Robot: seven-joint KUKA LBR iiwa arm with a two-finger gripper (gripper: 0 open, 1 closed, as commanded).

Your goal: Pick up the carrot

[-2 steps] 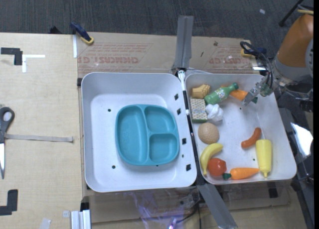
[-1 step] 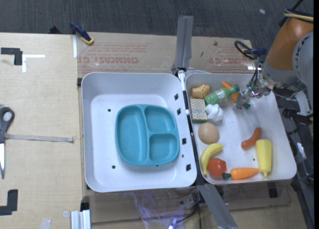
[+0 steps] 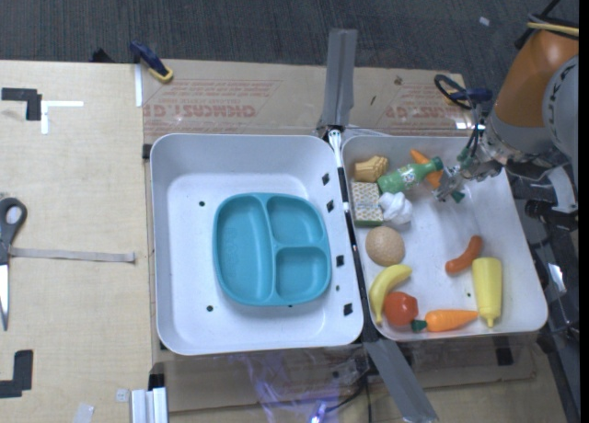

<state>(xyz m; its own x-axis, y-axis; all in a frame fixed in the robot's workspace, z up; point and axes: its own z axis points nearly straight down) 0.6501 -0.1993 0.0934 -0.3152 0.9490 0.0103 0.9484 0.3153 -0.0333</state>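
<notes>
The carrot (image 3: 448,320), orange with a green stub at its left end, lies flat along the front wall of the right bin (image 3: 515,219). A red tomato (image 3: 400,308) lies just to its left and a yellow corn cob (image 3: 488,289) just to its right. My gripper (image 3: 452,191) hangs at the bin's back right, far from the carrot, with its tip close to the right end of a green bottle (image 3: 410,176). Nothing is visibly held.
The right bin also holds a banana (image 3: 386,285), a tan egg-shaped item (image 3: 385,246), a reddish sausage (image 3: 463,255), a white lump (image 3: 397,211) and a waffle-like piece (image 3: 370,168). A teal divided plate (image 3: 273,248) sits in the left bin (image 3: 175,228).
</notes>
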